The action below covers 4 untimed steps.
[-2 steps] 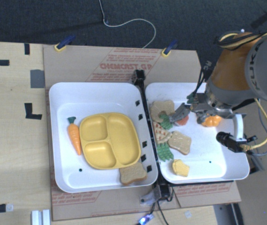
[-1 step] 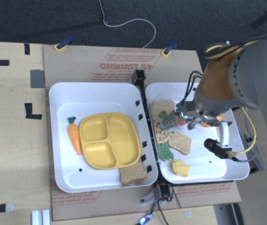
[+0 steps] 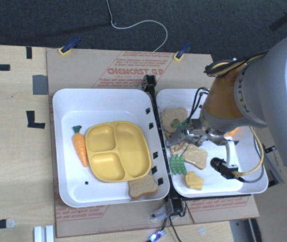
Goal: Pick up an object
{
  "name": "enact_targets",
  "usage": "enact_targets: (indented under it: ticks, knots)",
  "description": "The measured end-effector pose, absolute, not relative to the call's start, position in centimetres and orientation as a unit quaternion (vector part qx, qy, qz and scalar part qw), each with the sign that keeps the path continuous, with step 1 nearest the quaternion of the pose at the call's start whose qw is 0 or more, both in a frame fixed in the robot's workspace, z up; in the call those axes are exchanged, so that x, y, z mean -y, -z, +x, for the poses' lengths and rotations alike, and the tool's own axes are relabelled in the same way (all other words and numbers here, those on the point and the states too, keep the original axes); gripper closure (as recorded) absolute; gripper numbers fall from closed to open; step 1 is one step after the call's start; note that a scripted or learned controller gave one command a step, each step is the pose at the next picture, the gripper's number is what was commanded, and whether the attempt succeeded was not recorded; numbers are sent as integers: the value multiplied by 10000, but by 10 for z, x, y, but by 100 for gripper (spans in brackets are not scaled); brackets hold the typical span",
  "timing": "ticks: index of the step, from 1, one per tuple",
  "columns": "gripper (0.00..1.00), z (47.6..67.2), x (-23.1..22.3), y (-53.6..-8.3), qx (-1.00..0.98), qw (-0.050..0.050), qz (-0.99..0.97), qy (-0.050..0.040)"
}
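Note:
My gripper [image 3: 180, 134] hangs low over the left part of the right bin [image 3: 249, 185], among several toy foods. Just beyond it lies a round tan cookie [image 3: 173, 116]. On its near side are a slice of toast [image 3: 197, 157], a green ridged piece [image 3: 177, 164] and a small yellow chunk [image 3: 194, 181]. A pale piece [image 3: 176, 147] lies right under the gripper, partly hidden by it. The grey arm with its orange band [image 3: 224, 97] covers the bin's right half.
The left bin [image 3: 65, 110] holds a yellow divided plate [image 3: 118, 151], an orange carrot [image 3: 80, 147] to its left and a brown bread slice [image 3: 143, 187] at its near right corner. A black divider clip [image 3: 149, 82] sits where the bins meet. Cardboard lies under both bins.

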<state>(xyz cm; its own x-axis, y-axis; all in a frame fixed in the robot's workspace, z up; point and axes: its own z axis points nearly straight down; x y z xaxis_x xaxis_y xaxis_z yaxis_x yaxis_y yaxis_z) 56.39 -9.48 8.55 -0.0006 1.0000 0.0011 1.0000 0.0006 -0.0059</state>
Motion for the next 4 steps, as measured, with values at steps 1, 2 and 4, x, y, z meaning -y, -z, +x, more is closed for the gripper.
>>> enact_targets:
  ticks: [1, 2, 4]
  knots:
    - [100, 564, 94, -97, 7079, 23, -7063, -16]
    - [100, 559, 99, -141, 7071, 2, -7071, -1]
    - [100, 558, 94, -227, 7077, -11, -7065, 8]
